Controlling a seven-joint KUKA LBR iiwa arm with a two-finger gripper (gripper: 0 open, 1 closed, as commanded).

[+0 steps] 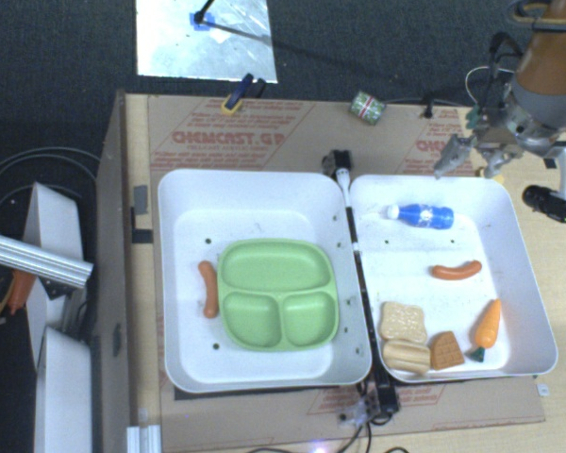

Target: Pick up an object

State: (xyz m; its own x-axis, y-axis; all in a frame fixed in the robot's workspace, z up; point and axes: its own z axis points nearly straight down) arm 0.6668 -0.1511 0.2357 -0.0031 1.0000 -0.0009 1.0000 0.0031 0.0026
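Bottle [422,215]: blue, white cap, lying flat | gripper [472,161]: fingers spread, nothing held

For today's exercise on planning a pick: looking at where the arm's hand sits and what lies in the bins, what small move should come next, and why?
Probably lower the hand forward and down toward the blue bottle. The hand hovers at the far rim of the right bin, holding nothing, and the bottle is the nearest thing, lying apart from the sausage.
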